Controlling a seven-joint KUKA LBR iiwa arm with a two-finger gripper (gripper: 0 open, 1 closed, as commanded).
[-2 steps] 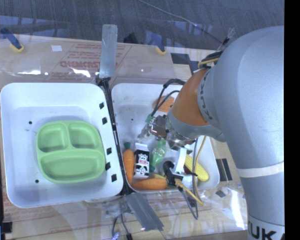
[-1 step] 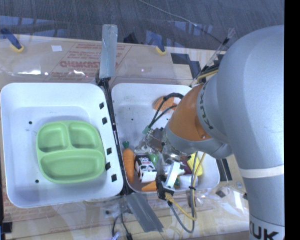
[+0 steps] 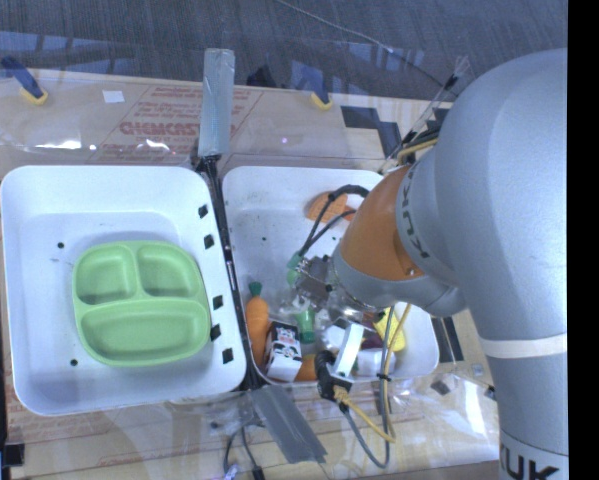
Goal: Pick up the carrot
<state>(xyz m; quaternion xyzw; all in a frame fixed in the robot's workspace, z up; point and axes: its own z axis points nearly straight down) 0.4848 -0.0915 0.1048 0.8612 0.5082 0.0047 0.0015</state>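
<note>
The carrot (image 3: 257,320) lies in the right bin (image 3: 269,193), close against its left wall, next to the divider between the two bins. It sits lengthwise along that wall, green top end pointing away from the near edge. Just beside its lower end is a small carton-like item (image 3: 285,346) with a dark print, touching or nearly touching it. A yellow object (image 3: 393,330) lies further right, partly under the arm, and an orange item (image 3: 329,204) sits near the bin's far wall. The left bin (image 3: 39,208) holds a green divided plate (image 3: 139,301).

The pincer (image 3: 324,323) hangs low over the middle of the right bin, to the right of the carrot, wrapped in cables. Whether it is open or closed I cannot tell; the wrist and wiring hide it.

To do this step well, the pincer probably needs to shift toward the divider and centre over the carrot's thick middle, closing across its narrow width. The wall leaves little room on that side, so one finger must slip between carrot and wall, and the other between carrot and carton. A slightly slanted approach from the open side may help.
</note>
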